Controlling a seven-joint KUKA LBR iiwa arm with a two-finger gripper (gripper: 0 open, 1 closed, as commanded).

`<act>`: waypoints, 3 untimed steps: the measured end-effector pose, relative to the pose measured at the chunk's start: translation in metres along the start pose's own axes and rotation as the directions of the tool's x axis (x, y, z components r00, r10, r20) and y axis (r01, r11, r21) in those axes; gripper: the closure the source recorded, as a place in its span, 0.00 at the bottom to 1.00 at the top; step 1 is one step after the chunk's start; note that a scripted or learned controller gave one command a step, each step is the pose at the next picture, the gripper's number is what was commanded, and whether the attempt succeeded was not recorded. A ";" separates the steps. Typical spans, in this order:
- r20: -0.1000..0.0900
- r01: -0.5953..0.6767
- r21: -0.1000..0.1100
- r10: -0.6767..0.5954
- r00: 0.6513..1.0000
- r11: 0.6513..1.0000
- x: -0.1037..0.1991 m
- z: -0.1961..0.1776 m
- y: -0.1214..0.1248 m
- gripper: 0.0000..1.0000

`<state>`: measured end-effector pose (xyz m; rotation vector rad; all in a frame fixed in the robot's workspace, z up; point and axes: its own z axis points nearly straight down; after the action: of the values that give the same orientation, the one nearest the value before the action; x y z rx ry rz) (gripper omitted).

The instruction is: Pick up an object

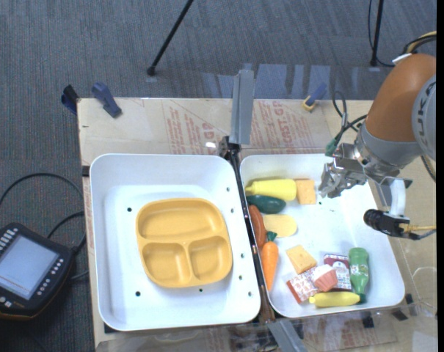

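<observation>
Hanging over the upper right part of the right bin [395,270], the hand [333,182] sits just right of a small tan cracker-like square [305,191]. Nothing shows between its fingers, and whether they are spread or closed I cannot tell — the metal parts blur together at this angle.

Toy foods lie scattered in that bin. Along the left wall a yellow corn-like piece [274,189] rests above a dark green vegetable [266,204], with a pale yellow piece [279,226] below them. A reddish sausage shape [257,224] and an orange carrot [270,262] run down beside the wall. Toward the lower right sit a cheese-coloured wedge [301,257], some red-and-white packets [326,276], a green bottle [359,268] and a yellow banana-like piece [335,299], close together, some touching.

The left bin [108,270] holds a yellow divided plate [183,240] near its middle. Both bins stand side by side on the bench [155,123], and a pendant with a screen [22,270] lies on the floor to the left.
</observation>
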<state>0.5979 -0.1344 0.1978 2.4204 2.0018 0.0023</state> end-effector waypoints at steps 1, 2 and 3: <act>0.001 -0.111 0.007 0.111 0.994 0.994 -0.024 -0.002 0.012 1.00; -0.001 0.126 0.001 -0.126 0.992 0.992 0.083 -0.095 0.007 1.00; -0.002 0.453 0.007 -0.453 0.891 0.891 0.096 -0.077 0.005 1.00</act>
<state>0.6208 -0.0410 0.2748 1.8906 2.5150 -0.0056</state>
